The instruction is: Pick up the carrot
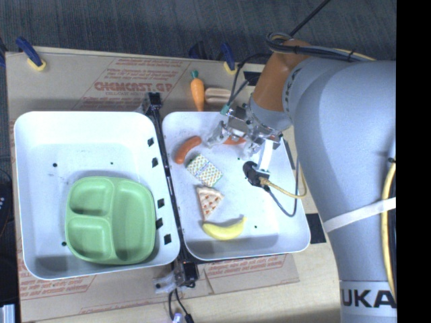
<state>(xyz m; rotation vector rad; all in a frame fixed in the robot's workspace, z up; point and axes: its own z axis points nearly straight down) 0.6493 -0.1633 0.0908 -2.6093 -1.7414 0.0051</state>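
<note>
Two white bins, and the carrot (196, 92) lies outside them on the worktop (101, 79).
It rests at twelve o'clock of the right bin (286, 227), past its rim. The gripper (232, 132) hangs inside that bin; whether its fingers grasp anything, I cannot tell.

Red print is showing on the brown corrugated cardboard sheet (101, 86) lying under the two bins; its largest line is reading roughly "CHEMCAST GP", with the smaller lines too blurred to read. White letters "UKA" are showing on the large grey robot arm housing (350, 180), cut off by the frame's bottom edge.
</note>
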